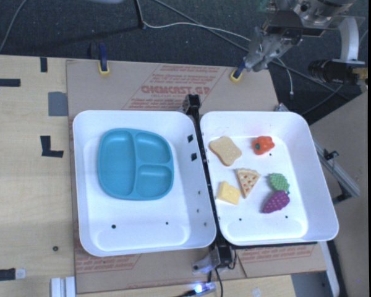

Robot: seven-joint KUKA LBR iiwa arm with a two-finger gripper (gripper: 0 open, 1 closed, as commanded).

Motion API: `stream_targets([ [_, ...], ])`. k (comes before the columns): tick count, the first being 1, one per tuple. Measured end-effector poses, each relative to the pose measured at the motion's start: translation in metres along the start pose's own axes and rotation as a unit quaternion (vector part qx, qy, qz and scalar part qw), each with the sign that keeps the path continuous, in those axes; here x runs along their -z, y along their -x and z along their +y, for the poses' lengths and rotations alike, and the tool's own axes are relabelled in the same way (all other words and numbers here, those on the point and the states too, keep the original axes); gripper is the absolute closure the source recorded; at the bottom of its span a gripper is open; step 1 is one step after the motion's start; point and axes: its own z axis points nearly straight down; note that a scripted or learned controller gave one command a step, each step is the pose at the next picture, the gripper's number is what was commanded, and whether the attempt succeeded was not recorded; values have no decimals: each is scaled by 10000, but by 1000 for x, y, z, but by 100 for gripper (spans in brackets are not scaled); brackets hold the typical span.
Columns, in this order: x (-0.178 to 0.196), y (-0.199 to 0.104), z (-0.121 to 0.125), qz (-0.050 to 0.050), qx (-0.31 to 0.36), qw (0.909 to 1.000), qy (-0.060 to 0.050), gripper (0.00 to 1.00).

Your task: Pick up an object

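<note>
The gripper (258, 59) hung above the tabletop beyond the right bin (309, 166), well apart from its contents; whether it was open I could not tell. In that bin lay toast (226, 150), a tomato (263, 144), pizza (247, 180), cheese (229, 192), and grapes (276, 201). A blue plate (136, 164) sat in the left bin (86, 184).

Mostly plastic on cardboard here

Both white bins (86, 184) look like smooth, slightly glossy plastic, same for the blue divided plate (136, 164). The toy food, like the purple grapes (275, 201), seems matt plastic, hard to tell. Underneath, plain brown cardboard (167, 85) on pale wood-look bench (25, 190).
</note>
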Motion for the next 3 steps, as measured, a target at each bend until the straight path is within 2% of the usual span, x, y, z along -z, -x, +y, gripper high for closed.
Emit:
stream_targets([
  [1, 57, -26, 3, 12, 23, 10000, 51, 100],
  [2, 54, -53, -25, 13, 27, 10000, 17, 100],
  [3, -134, -84, -44, -2, 21, 10000, -75, 100],
])
